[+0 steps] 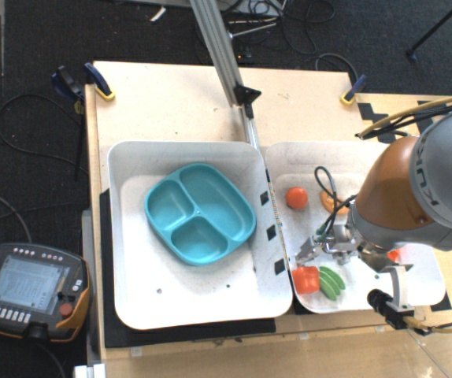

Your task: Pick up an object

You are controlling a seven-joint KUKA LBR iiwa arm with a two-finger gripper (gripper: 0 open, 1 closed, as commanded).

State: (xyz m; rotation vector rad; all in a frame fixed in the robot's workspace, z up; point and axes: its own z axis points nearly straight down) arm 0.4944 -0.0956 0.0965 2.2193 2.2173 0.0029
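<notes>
Two bins [131, 305], one teal tray [201, 213]

I see open floor all round the teal tray [201, 213] in the left bin [124, 211], while the right bin [289, 154] is tight: arm [415, 195] overhead, red ball [296, 198], red block [305, 279] and green piece [332, 283] crowd its near corner.

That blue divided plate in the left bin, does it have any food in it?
Empty. All three compartments of the blue plate show bare blue bottoms.
</notes>
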